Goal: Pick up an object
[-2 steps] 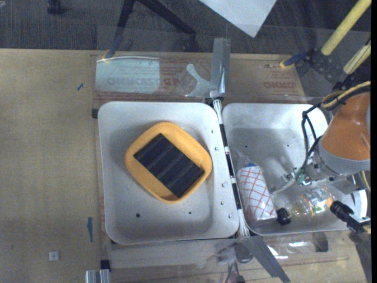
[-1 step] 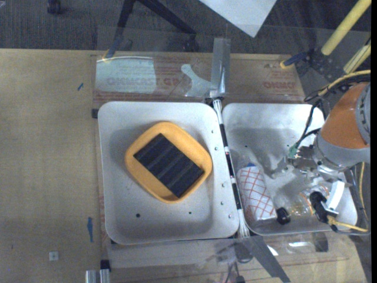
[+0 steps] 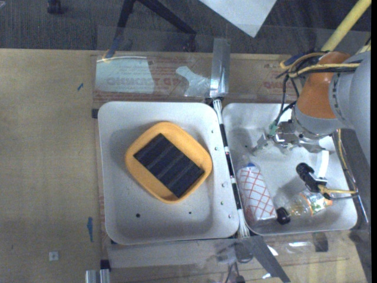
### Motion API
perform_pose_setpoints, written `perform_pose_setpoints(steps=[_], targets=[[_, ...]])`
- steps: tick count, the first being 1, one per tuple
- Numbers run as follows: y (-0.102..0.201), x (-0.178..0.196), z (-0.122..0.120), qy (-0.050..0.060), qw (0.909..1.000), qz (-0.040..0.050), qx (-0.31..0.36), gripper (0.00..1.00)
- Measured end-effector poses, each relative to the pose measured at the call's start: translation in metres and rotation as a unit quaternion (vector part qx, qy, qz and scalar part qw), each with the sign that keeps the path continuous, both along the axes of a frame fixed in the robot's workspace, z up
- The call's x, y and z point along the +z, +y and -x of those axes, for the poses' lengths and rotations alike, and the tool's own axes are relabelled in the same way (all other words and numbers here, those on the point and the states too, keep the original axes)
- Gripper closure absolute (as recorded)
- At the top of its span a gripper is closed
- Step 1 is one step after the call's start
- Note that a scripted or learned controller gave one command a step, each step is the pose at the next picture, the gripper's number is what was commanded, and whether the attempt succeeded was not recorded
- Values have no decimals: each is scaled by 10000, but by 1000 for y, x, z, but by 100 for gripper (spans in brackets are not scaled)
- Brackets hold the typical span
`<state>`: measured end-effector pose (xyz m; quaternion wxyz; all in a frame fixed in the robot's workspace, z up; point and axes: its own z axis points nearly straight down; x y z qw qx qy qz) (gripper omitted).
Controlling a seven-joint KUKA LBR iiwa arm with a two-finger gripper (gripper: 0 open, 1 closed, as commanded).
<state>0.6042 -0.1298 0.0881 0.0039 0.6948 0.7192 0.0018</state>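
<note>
- Camera view: the grey arm with the orange band (image 3: 318, 96) is seen over the far part of the right white bin (image 3: 347, 217), its two-finger gripper (image 3: 265, 139) lowered toward the bin floor near the far left corner.
- The metal fingers (image 3: 258, 143) appear slightly parted with nothing between them, though the glare on the bin floor makes this hard to confirm.
- The likeliest target is judged to be the cylindrical bottle with the red-and-white lattice label (image 3: 257, 192), lying on its side just nearer than the gripper, against the bin's left wall.
- Its long axis runs near to far with a slight slant, its pale neck pointing far and left, its wide base near and right.
- The step would be done best by closing the fingers across the narrow width, at mid-length, not along the axis.
- A small clear bottle with a black cap (image 3: 300, 208) lies near it, to the right; it should be left untouched.
- In the left white bin (image 3: 112, 217) a yellow rounded-square tray with a dark ribbed insert (image 3: 168, 161) rests, well apart.
</note>
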Motion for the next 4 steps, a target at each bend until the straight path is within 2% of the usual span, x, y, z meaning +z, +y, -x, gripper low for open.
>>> perform_pose_setpoints(steps=[1, 2, 3, 4], targets=[[21, 3, -39, 26, 9991, 1, 413, 0], [-4, 94, 56, 46, 9998, -13, 175, 0], [-64, 2, 93, 36, 9948, -9, 1019, 0], [-64, 2, 93, 38, 9948, -9, 1020, 0]])
